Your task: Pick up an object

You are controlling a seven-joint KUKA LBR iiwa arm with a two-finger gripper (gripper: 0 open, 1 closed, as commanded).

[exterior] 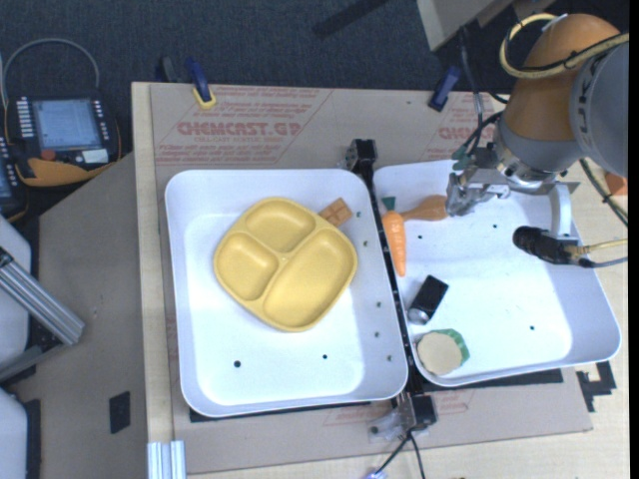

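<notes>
My gripper point(460, 202) hangs low over the back left part of the right bin point(559, 307). A tan-orange piece point(427, 209) lies just to its left, touching or nearly touching it; I cannot tell which. In front of that piece, an orange carrot point(396, 240) lies along the bin's left wall. A small black block point(429, 296) sits further forward. A round cream disc with a green rim point(441, 351) rests at the front left corner.
The left bin point(200, 347) holds a yellow divided plate point(287, 262), with a small brown block point(335, 211) at the plate's back edge. The ridge between the two bins point(389, 267) runs close to the carrot.
</notes>
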